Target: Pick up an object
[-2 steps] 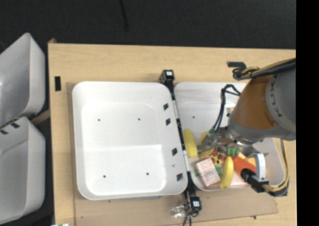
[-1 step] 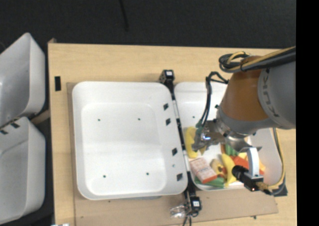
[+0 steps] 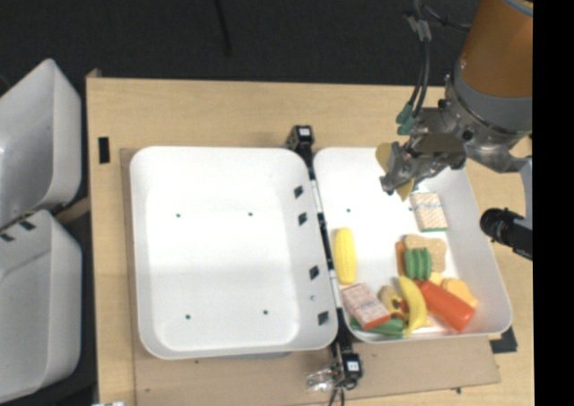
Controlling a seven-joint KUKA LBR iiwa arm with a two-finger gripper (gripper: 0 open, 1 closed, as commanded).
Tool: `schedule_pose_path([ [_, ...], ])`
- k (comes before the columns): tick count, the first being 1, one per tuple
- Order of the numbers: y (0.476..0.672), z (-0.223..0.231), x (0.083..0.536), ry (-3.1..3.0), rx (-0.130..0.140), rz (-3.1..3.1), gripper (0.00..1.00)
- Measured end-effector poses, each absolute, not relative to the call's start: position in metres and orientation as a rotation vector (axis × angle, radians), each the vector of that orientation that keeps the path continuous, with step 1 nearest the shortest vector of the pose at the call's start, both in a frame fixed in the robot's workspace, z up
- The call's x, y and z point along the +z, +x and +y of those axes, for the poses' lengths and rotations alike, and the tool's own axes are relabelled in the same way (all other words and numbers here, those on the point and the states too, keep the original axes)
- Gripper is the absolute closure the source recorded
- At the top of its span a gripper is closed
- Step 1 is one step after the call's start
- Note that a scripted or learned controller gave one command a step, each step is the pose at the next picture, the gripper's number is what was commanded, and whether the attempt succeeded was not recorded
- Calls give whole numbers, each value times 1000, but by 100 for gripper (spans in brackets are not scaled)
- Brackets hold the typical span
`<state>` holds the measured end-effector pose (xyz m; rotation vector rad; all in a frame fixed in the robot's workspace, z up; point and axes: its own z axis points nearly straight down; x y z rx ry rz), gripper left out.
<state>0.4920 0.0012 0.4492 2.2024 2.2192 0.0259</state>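
End effector (image 3: 397, 182) hovers over the right bin's (image 3: 359, 182) far side, placing it above toy food; finger state cannot be determined; corn cob (image 3: 344, 254) lies nearby.

Bins (image 3: 215, 171): smooth white plastic, slight sheen. Tabletop (image 3: 224, 113): matt pale wood. Toy corn (image 3: 344, 254), carrot (image 3: 446, 303): glossy plastic. Arm band (image 3: 504, 28): satin orange.

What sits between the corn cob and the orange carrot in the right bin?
In the camera view, between the corn and the carrot lie the banana and the green beans on toast.
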Motion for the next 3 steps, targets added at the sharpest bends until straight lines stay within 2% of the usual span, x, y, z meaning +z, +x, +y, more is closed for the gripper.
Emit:
schedule_pose_path([
  [1, 490, 23, 318, 2222, -11, 2228, 100],
  [2, 491, 22, 267, 2220, -1, 2222, 100],
  [3, 492, -11, 343, 2217, 10, 2215, 100],
])
